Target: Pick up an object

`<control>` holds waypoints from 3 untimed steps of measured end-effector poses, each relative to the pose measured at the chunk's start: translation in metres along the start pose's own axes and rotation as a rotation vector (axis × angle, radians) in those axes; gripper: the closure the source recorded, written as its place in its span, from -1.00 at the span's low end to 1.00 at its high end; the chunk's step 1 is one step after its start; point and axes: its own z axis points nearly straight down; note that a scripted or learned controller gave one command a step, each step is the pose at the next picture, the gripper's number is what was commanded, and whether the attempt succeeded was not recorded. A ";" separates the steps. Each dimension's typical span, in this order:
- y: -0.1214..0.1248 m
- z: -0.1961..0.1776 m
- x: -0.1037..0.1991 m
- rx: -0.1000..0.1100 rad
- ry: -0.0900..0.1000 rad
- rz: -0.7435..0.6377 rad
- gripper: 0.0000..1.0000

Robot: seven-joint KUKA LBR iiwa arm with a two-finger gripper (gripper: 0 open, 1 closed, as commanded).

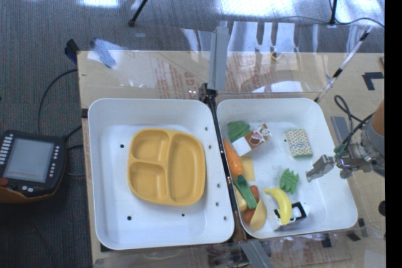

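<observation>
My gripper (331, 169) hangs over the right side of the right bin (314, 111), open, with nothing between its fingers. Left of it lie a small green leafy toy (289, 180) and a yellow banana (280, 203). A tan and green packet (298, 142) lies behind the gripper, toward the bin's back. Along the bin's left wall lie an orange carrot (233, 160), a pale yellow block (249, 168), a green vegetable (246, 191), a green piece (237, 130) and a brown and white carton (258, 137). A black and white item (296, 213) lies by the banana's tip.
The left bin (107, 198) holds a yellow divided plate (166, 166). A grey post (217, 59) stands behind the seam between the bins. A teach pendant (28, 163) lies on the floor at far left. Cables (349, 117) run along the right bin's outer side.
</observation>
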 end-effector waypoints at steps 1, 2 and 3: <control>0.037 -0.048 -0.005 -0.005 -0.003 -0.232 -1.00; 0.061 -0.071 0.062 -0.004 -0.001 -0.217 -1.00; 0.038 0.050 0.077 0.009 0.003 -0.322 -1.00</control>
